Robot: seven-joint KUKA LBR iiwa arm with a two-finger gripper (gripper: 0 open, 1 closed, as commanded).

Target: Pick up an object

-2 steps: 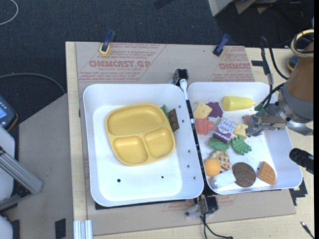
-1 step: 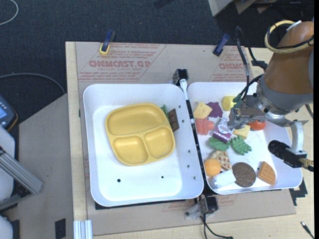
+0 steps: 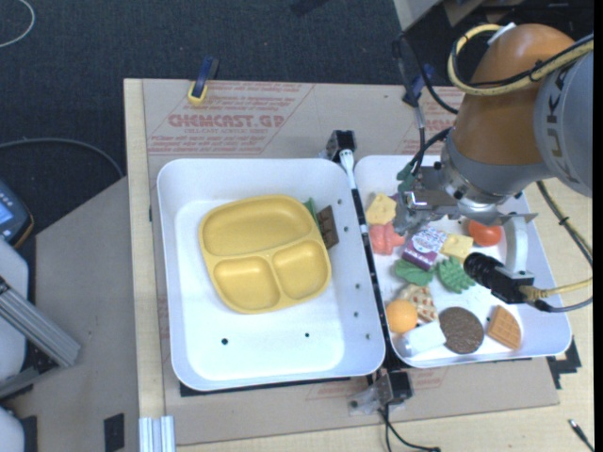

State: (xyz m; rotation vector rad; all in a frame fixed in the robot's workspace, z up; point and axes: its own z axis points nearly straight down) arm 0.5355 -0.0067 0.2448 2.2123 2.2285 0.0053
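Several toy foods sit in the right bin (image 3: 556,332): yellow piece (image 3: 381,208), pink piece (image 3: 384,239), purple packet (image 3: 425,245), green leaf (image 3: 454,276), orange (image 3: 402,316), brown cookie (image 3: 461,329), waffle wedge (image 3: 504,327), red piece (image 3: 487,232). Gripper (image 3: 421,217) hangs low over the bin's upper half, just above the purple packet; can't tell if it's released or clenched, nothing seen held. Left bin (image 3: 179,281) holds a yellow divided tray (image 3: 265,251).
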